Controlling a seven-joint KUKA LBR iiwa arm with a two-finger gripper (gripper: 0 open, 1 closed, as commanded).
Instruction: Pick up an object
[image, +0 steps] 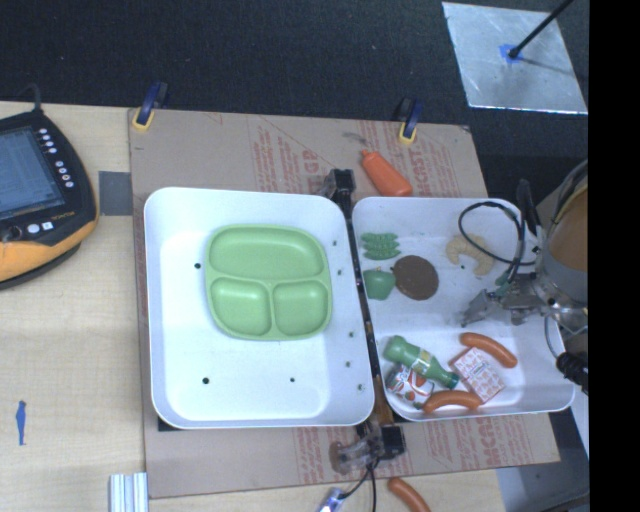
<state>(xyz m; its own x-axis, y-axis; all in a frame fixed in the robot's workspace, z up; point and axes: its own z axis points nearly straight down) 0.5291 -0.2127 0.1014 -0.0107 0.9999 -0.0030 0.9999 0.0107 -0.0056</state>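
My gripper (486, 306) hangs low over the right side of the right bin (455, 212), at the end of the arm coming in from the right. It is above bare bin floor, just above an orange sausage (487, 349) and right of a brown round patty (415, 277). Nothing is visibly held. Other items in this bin are a green leafy piece (380, 243), a green pepper (378, 284), a beige curved piece (470, 255), a green bottle (420, 362), a red-and-white packet (480, 375) and a second sausage (450, 403).
The left bin (170, 330) holds a green divided plate (268, 280). An orange carrot (385, 173) lies on the cardboard behind the bins, and another sausage (408, 492) lies in front. A teach pendant (40, 200) rests at far left. A black cable (500, 225) loops by the wrist.
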